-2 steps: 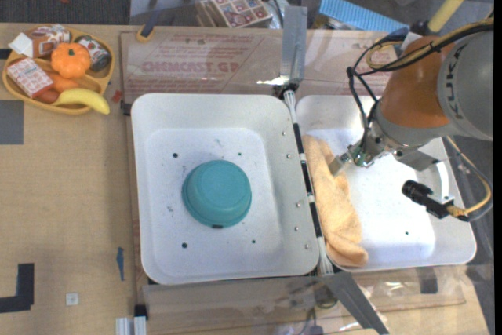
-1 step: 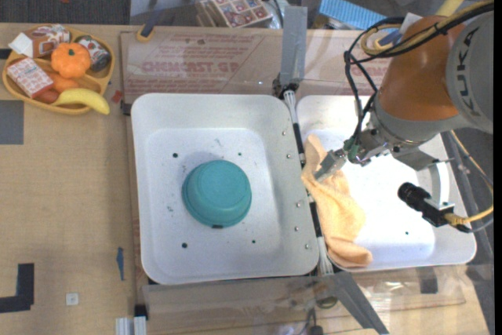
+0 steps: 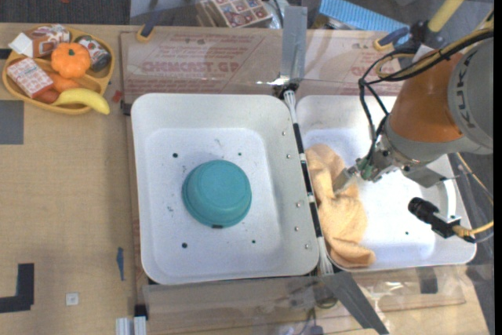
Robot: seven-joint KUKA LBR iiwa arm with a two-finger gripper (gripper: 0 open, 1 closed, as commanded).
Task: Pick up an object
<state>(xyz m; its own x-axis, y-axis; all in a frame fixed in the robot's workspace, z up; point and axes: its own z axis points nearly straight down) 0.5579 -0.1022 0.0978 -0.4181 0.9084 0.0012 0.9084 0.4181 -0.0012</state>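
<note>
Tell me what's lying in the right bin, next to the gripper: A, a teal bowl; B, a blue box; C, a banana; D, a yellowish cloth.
D: a crumpled yellowish cloth lies along the left side of the right bin, with the gripper at its upper edge; the teal bowl sits in the left bin instead.

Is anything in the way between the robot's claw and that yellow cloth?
Nothing visible is. The gripper is right at the upper edge of the yellow cloth in the right bin, with no other object between them. The teal bowl sits apart in the left bin.
</note>
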